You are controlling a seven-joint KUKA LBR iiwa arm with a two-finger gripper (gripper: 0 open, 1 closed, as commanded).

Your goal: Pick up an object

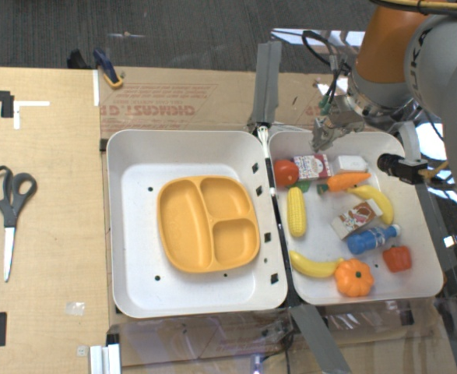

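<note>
In the right bin (pixel 434 283), a banana (pixel 315 266) is lying along the near edge beside a pumpkin (pixel 354 278); farther back, a corn cob (pixel 296 211) is pointing near-to-far, and a carrot (pixel 348 181) is lying crosswise. The gripper (pixel 324 135) is hovering at the far edge, just beyond a carton (pixel 313 165); its jaws' state cannot be told.

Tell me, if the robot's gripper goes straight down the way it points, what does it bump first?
Probably the small red-and-white packet, just under the gripper at the back of the right bin, beside the tomato. Depth is hard to judge, so it might meet the bin floor first.
</note>
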